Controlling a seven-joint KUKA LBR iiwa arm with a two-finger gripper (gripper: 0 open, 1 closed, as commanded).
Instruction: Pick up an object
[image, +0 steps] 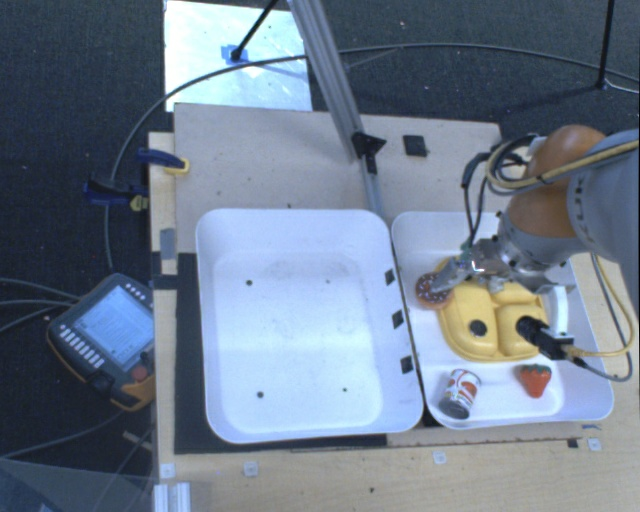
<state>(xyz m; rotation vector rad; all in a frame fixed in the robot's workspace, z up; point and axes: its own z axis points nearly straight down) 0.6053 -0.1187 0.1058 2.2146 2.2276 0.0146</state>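
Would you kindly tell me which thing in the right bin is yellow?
The large moulded piece beside the end effector; the doughnut is pink-brown, the can whitish, the strawberry red.

The robot's arm (608, 200) is a thick, rounded tube of smooth matte grey casing, seen at the view's three o'clock edge, with softly shaded curves along its length. Above the wrist sits a glossy orange band (562, 148), bulbous and dome-like, paler where the light strikes it at twelve o'clock and darker toward six o'clock, and a bundle of thin black cables (478, 172) loops out in slack arcs from its nine o'clock side. At the band's seven o'clock the wrist narrows into a small gripper (462, 270) of pale silver-grey metal with bright glints, its finer details too small to tell.
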